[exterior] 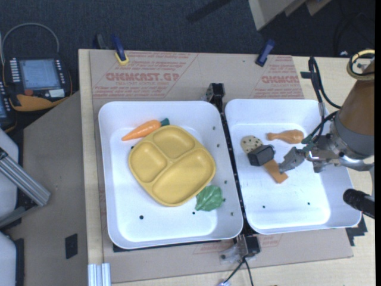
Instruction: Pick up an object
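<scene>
Worktop (89,159) carries two bins. Right bin (286,213) under the end effector (290,161); finger state can't be judged. Yellow divided plate (171,164) far off in the other bin. Orange piece (275,171) just beside the tip, black block (261,155) close, drumstick (287,136) beyond. Judging: nothing lifted yet; grasp remains.

In the right bin (286,219), the near half lies open; a black block (262,155), cookie (250,142) and drumstick (287,136) crowd the far left part. A yellow plate (171,164) fills most of the left bin (119,207).
</scene>
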{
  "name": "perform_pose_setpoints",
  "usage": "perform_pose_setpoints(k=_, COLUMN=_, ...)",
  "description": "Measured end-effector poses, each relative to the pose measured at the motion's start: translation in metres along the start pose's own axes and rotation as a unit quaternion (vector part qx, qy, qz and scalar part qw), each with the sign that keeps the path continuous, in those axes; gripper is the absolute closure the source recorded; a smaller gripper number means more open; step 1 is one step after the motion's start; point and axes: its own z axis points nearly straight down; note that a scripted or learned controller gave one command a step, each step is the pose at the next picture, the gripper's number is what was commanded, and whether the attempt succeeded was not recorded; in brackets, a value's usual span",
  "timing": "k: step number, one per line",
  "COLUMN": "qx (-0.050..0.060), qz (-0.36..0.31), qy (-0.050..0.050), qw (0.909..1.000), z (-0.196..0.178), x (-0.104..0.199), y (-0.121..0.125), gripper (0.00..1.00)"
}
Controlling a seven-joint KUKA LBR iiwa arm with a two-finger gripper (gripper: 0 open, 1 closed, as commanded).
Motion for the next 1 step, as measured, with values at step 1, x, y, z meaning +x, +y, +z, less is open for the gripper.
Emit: perform_pose_setpoints(k=1, qx=-0.002, qz=0.0, qy=0.0, qw=1.0, z=0.0522, x=0.0044, y=0.0089, gripper=0.0)
